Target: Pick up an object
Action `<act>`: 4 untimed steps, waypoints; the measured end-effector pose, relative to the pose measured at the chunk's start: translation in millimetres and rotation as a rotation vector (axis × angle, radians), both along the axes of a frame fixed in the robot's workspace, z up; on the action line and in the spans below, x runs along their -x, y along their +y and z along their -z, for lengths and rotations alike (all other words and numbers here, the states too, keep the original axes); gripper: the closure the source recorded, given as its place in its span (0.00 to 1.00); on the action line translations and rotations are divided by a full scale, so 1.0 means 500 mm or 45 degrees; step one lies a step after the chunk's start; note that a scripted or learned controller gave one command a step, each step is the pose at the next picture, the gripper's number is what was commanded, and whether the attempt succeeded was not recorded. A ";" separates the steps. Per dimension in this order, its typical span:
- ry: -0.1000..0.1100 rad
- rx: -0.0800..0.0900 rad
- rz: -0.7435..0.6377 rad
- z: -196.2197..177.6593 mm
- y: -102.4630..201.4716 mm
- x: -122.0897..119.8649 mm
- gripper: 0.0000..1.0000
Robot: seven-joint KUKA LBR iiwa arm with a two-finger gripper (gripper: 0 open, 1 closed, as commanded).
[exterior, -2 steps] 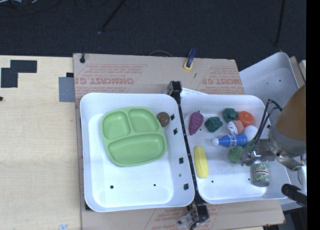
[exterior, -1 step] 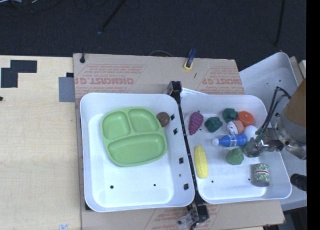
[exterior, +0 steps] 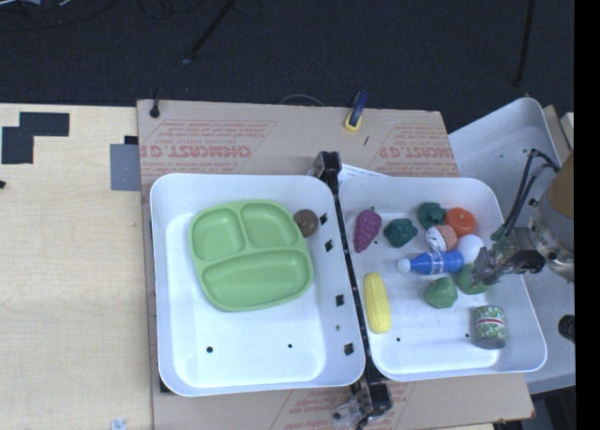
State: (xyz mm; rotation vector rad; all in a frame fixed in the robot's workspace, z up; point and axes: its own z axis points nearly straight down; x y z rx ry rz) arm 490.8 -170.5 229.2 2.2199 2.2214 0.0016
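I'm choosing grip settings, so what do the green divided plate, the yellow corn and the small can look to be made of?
The green divided plate looks like moulded plastic, smooth and matte, in one even colour. The yellow corn looks like toy plastic, with a slight sheen and ridged rows. The small can seems to be metal or plastic under a printed green label; the view is too small to tell which.

arm in from the right edge, wrist low over the right bin's right side; gripper pointing left and down, tip dark and small in the camera view; cables looping up behind the wrist; orange band just visible at the far right; finger state unreadable from this angle
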 end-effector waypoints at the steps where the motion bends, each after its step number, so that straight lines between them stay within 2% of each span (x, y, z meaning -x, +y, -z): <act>1: 0.004 -0.002 -0.004 -0.002 0.091 -0.030 1.00; 3: 0.003 -0.002 -0.006 -0.027 0.266 -0.141 1.00; 4: 0.005 -0.001 -0.003 0.016 0.360 -0.183 1.00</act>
